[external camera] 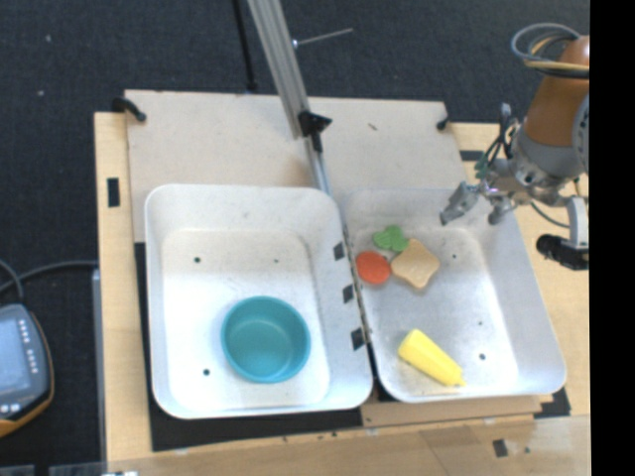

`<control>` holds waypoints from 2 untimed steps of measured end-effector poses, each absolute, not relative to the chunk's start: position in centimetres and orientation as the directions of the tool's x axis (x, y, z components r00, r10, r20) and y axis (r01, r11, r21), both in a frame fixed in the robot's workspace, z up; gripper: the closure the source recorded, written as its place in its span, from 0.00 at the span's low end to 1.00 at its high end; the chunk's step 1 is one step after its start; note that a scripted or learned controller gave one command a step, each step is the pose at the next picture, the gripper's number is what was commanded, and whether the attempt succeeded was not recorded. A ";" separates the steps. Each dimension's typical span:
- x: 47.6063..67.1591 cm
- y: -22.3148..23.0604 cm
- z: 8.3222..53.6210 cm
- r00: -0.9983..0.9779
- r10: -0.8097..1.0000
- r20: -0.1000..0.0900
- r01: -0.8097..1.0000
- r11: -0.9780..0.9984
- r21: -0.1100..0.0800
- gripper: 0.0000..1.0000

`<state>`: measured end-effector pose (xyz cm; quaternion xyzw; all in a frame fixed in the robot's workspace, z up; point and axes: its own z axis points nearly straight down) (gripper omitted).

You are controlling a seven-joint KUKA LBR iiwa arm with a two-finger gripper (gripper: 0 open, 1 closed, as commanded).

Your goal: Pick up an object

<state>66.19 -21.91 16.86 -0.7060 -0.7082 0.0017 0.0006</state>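
In the right bin [516, 296] lie a green leafy piece [390, 237], a red round piece [373, 267], a tan bread-like slice [416, 264] and a yellow corn-like piece [430, 357]. A teal bowl [265, 339] stands in the left bin [179, 216]. My gripper [476, 204] hangs over the right bin's far right corner, up and to the right of the tan slice. Its fingers are spread open with nothing between them.
A slanted metal pole [283, 62] rises from the back of the bench between the two bins. A beige board [218, 137] lies behind the bins. A black device with a screen [18, 350] sits at the far left.
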 end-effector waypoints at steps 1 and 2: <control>65.4 -22.3 12.3 0.000 1.000 -0.002 1.000 0.000 -0.003 0.00; 65.6 -22.4 13.8 -0.003 1.000 -0.006 1.000 0.003 0.005 1.00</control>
